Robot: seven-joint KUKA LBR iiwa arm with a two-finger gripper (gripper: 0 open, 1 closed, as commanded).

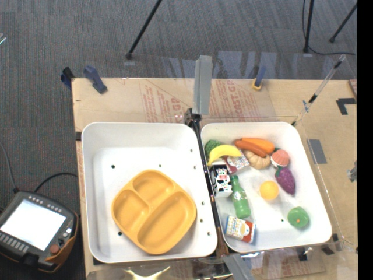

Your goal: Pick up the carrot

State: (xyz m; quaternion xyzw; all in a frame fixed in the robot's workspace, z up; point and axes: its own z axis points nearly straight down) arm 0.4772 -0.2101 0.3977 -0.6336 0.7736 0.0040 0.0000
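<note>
The orange carrot lies on its side near the back of the right bin, with its tip toward the left. It rests against a tan bread-like piece just in front of it, and a yellow banana lies to its left. A pink and red toy sits at its right end.
The right bin also holds purple grapes, a yellow ball, a green fruit, a green bottle, a cow-print carton and a juice box. A yellow divided plate lies in the left bin.
</note>
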